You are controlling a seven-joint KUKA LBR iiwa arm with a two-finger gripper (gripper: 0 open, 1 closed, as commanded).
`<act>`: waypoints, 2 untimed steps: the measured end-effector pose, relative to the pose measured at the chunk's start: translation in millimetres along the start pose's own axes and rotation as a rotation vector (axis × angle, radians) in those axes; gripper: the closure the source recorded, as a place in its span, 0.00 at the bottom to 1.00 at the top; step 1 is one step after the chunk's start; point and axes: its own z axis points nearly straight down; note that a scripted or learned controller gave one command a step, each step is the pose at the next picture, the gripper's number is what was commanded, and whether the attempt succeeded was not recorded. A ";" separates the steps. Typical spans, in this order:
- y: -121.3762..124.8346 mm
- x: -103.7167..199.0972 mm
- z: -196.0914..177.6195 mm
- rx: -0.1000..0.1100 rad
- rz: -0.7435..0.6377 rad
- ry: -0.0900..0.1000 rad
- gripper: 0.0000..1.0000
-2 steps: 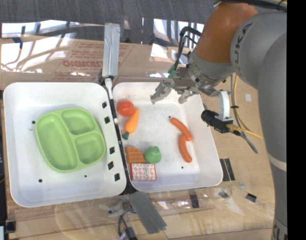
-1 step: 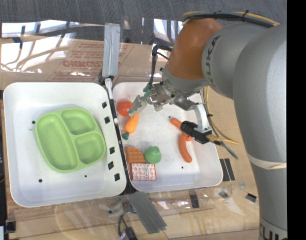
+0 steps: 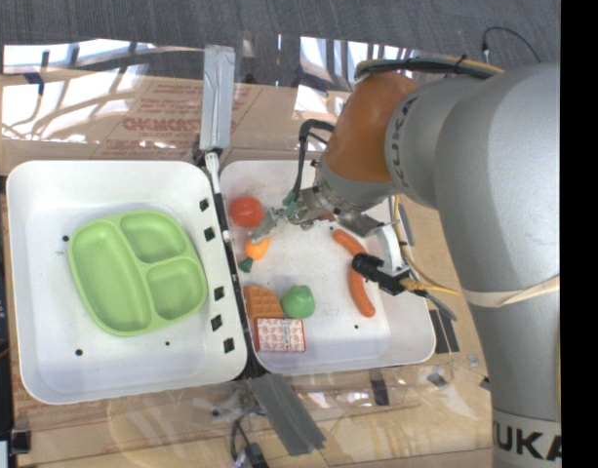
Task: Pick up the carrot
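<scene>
Carrot [image 3: 256,250] sits just below the tomato [image 3: 246,211]; small, light, rigid, likely slick plastic; best pinched across its orange middle; gripper [image 3: 291,210] right of tomato, grip unclear.

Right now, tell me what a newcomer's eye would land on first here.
The big grey arm with its orange band reaches in from the right over the right bin. Next comes the bright green divided plate in the left bin. Then the small toy foods in the right bin: a tomato, a carrot, two sausages and a green apple.
</scene>
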 end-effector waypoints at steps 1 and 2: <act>-1.6 5.7 5.7 -0.014 -0.095 -0.008 0.00; -2.1 5.0 -3.4 -0.011 -0.098 -0.007 1.00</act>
